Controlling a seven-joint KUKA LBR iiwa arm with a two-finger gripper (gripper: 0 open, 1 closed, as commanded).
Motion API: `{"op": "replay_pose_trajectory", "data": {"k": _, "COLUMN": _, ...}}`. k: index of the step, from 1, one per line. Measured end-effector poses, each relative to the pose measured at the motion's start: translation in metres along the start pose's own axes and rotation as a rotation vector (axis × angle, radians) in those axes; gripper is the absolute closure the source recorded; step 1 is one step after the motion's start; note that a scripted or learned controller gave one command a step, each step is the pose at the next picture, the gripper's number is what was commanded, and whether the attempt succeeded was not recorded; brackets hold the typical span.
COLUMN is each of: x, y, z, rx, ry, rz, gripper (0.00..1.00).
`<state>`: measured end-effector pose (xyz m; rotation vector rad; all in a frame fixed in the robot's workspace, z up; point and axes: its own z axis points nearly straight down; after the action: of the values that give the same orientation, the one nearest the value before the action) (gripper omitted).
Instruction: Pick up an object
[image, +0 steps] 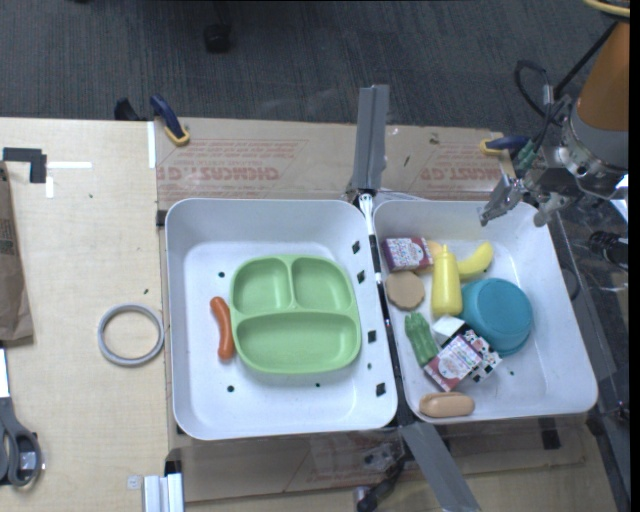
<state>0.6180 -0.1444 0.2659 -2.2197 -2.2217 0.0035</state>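
right bin (560, 290): holding banana (474, 259), yellow bottle (446, 282), blue bowl (498, 314), cookie (405, 290), packets | gripper (520, 199): hovering over bin's back right corner, fingers spread, gripping nothing | left bin (190, 300): holding green tray (296, 314), sausage (222, 327)

Dark grey carpet floor (280, 50), pale wooden bench (80, 260), cardboard sheet (260, 160)

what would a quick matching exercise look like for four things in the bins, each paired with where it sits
Things:
1. green divided plate
2. orange sausage
3. blue bowl
4. hot dog bun

Places:
A. near front edge of right bin
B. middle of left bin
C. right side of right bin
D. left bin, left of the plate

Pairs: 1-B, 2-D, 3-C, 4-A
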Motion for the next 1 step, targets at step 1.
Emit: {"op": "replay_pose_trajectory", "data": {"k": 1, "x": -0.0065, "y": 0.0232, "z": -0.0042, "rx": 0.0, "ry": -0.001, "rz": 0.183, "gripper": 0.0}}
